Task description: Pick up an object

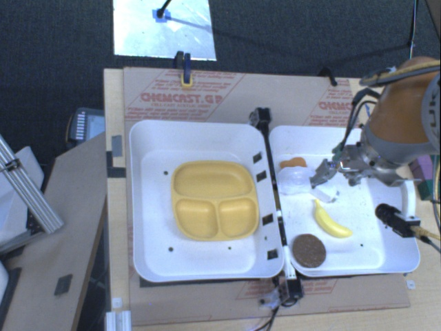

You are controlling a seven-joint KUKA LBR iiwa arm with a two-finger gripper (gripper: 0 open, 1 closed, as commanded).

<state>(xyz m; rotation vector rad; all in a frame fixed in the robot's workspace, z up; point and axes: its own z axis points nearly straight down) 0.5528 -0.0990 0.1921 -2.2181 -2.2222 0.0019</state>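
Observation:
My gripper (324, 176) hangs over the upper middle of the right bin (386, 254), with the arm coming in from the right. A yellow banana (332, 221) lies just below it, apart from it. A small orange piece (296, 163) and a pale translucent item (293, 181) lie to its left, near the bin's left wall. A brown round disc (309, 250) rests at the bin's front left corner. Nothing shows held in the gripper.
The left bin (148, 185) holds a yellow divided plate (213, 200) at its middle. A black divider strip (269, 185) runs between the two bins. Bare white floor shows in the right bin's front right part.

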